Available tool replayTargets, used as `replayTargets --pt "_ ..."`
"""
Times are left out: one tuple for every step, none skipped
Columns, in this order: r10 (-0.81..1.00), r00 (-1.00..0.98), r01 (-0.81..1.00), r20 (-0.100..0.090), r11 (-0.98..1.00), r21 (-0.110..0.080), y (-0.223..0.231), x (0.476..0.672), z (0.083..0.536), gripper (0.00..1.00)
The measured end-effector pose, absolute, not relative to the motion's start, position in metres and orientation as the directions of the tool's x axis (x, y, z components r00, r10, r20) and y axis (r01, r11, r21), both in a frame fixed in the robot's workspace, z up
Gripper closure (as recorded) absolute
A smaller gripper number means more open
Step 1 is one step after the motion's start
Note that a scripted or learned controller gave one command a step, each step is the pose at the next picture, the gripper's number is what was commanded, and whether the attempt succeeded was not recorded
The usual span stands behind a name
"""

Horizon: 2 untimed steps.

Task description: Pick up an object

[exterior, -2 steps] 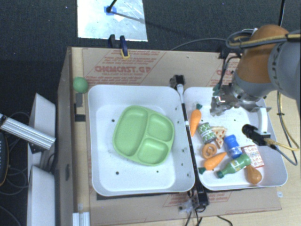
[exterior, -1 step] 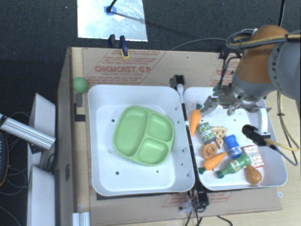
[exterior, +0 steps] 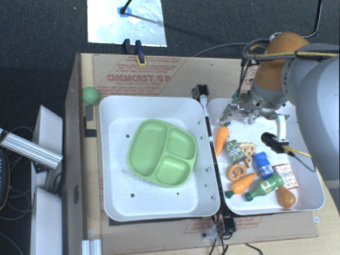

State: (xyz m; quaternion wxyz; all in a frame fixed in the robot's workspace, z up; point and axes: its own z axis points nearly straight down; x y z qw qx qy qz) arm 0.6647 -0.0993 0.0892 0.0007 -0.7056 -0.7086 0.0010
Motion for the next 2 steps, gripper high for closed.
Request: replayTargets --pt "1.000 -0.005 1.000 0.000 0.005 0.003 -0.086 0.669 0.085 0.00" --pt "1.000 -0.008 1.000 -0.002 0.008 0.005 -0.087 0.670 0.096 1.00"
